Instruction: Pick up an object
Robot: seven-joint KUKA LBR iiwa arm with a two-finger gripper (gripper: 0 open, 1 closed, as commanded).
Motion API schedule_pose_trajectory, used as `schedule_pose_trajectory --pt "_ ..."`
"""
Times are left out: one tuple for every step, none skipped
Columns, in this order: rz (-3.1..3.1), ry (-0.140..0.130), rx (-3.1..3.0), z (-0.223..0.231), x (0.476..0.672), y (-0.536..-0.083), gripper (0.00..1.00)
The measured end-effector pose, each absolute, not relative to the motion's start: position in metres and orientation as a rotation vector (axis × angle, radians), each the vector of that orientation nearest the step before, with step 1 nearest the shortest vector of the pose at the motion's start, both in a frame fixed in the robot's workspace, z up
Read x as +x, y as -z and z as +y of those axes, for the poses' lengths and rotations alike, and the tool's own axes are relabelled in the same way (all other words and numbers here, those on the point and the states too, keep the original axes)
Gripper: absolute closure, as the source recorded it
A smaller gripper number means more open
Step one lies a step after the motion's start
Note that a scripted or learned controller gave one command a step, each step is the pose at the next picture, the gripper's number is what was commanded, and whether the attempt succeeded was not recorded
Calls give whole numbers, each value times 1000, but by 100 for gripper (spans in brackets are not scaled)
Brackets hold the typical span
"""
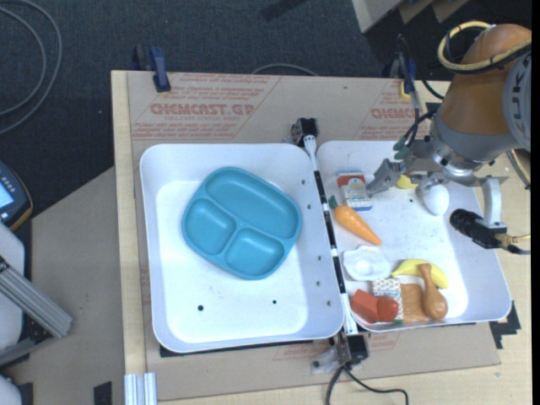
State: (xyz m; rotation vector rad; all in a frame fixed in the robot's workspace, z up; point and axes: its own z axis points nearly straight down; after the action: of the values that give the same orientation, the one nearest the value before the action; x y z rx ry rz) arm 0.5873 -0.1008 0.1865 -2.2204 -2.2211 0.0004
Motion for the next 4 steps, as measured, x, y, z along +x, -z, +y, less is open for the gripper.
schedule_pose_trajectory --pt "-2216 -7 -2217 -91 564 -138 0" --pt "-2216 -5 -2218 -93 554 -82 0" --pt "-2219 1 -2223 -93 556 -95 100" --pt "-2219 0 -2223 -93 556 -94 0"
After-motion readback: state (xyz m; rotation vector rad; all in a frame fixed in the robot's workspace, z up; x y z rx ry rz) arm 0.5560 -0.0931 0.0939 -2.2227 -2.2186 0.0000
